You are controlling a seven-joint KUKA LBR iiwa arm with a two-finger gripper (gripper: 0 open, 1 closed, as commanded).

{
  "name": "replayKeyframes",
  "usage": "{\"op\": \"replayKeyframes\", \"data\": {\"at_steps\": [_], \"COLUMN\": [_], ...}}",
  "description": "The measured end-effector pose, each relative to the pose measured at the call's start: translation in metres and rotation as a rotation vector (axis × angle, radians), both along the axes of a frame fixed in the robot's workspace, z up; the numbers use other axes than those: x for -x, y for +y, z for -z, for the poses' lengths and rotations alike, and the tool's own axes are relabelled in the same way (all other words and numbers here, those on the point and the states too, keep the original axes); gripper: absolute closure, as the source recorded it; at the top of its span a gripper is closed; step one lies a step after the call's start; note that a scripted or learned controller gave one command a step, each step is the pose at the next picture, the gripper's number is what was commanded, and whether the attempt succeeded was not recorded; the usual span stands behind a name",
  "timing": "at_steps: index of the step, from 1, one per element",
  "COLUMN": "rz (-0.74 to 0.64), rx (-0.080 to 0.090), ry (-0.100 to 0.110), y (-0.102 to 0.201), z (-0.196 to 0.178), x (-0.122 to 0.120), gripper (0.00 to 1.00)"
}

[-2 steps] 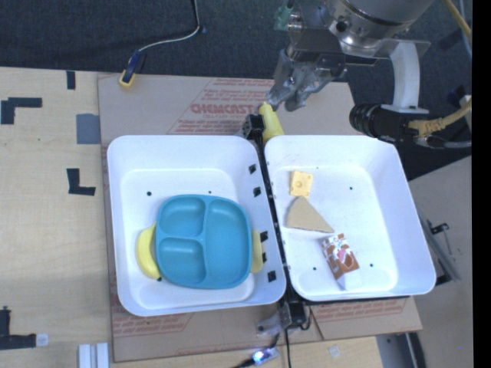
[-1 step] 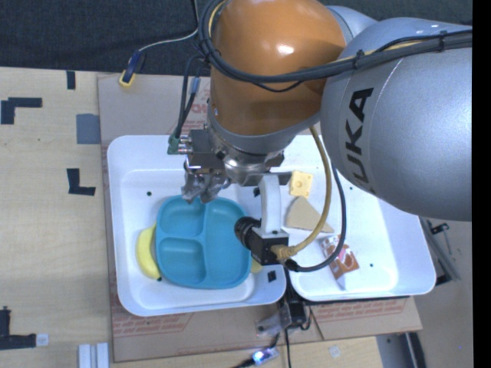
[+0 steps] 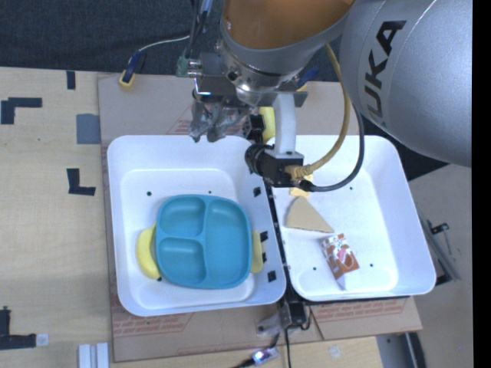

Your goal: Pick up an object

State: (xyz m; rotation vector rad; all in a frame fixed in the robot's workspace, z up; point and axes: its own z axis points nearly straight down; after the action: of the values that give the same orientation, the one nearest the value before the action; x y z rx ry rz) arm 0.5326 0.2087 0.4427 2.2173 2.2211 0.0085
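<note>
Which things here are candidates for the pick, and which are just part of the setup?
Candidates for the pick:
blue divided plate
yellow banana under the plate
tan wedge
snack packet

Just setup:
left bin
right bin
gripper, above the left bin's far rim
</note>
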Motion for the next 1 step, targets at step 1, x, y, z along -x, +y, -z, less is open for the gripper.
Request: {"op": "replayKeyframes", "data": {"at_steps": [1], "rz": [0.004], "rx": [0.001], "ry": [-0.002], "y": [-0.0383], "z": [-0.0671], "x": [-0.0442], "gripper": [1.0]}}
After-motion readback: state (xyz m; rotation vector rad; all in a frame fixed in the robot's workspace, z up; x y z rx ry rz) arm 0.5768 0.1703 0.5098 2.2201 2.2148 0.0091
